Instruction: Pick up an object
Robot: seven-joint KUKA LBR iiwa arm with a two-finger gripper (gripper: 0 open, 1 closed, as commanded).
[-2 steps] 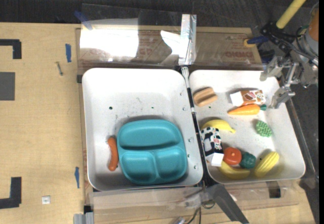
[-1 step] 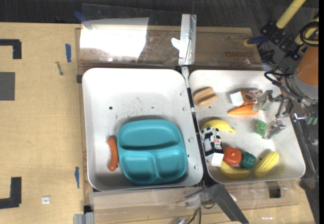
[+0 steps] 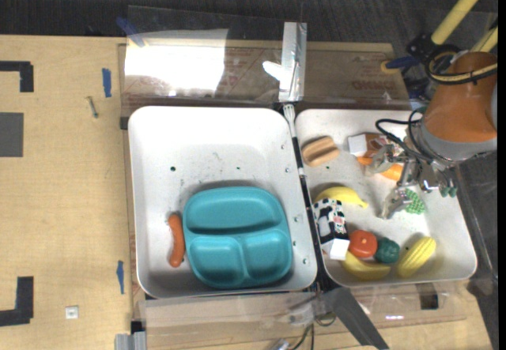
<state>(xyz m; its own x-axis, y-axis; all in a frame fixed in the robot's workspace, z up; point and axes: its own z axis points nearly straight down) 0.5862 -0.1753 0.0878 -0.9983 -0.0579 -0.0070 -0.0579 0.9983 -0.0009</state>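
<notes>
the gripper hangs low in the right bin over a small green object, finger state impossible to tell, so it should centre squarely above that piece, clear of the orange bit.

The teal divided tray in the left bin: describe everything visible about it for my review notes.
The teal tray is a rounded, plastic-looking plate with three compartments: one wide section at the far side and two smaller ones nearer the camera. It lies flat, right way up, on the floor of the left bin, toward its near edge, slightly rotated. Nothing sits in its compartments. An orange sausage-shaped toy lies along its left side, close or touching. The gripper is over the right bin, away from it.
</notes>
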